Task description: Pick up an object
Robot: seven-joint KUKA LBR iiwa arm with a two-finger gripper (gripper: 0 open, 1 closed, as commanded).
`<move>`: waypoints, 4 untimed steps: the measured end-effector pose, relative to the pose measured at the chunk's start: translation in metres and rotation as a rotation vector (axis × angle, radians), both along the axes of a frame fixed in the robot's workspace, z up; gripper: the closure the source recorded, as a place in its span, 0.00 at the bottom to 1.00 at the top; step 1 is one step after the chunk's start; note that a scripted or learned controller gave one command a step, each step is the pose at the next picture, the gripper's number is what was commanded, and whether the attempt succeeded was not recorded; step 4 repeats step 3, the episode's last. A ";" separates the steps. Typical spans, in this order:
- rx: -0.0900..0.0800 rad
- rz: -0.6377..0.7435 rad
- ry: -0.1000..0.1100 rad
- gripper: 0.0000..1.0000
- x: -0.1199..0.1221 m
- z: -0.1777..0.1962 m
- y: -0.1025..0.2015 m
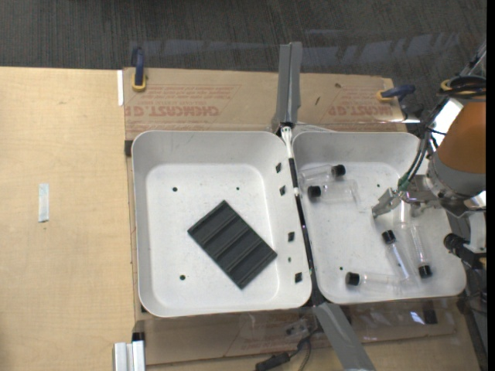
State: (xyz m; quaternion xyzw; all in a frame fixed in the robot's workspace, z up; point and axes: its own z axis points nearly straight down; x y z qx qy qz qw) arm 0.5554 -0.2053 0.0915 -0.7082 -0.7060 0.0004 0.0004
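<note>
A black ribbed rectangular block point(232, 243) lies slantwise in the middle of the left bin point(155, 168). In the right bin point(363, 145) lie several clear tubes with black caps: two near the back left point(325, 184), one along the front point(371, 282), and one at the right point(401, 255). The grey arm with its orange band point(468, 141) reaches in from the right. Its gripper point(400, 205) hangs low over the right part of the right bin, just behind the right-hand tube. I see nothing clearly held in it.
Brown cardboard point(193, 99) lies behind the bins, clipped at both back corners. A wooden table top point(62, 207) extends to the left, with a small white strip point(43, 203) on it. A grey bar point(290, 83) stands between the bins at the back.
</note>
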 end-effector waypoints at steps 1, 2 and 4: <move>0.000 -0.003 0.000 1.00 0.000 0.009 -0.001; -0.001 -0.017 0.001 1.00 -0.012 0.131 0.065; -0.002 -0.111 0.002 1.00 0.017 0.132 0.106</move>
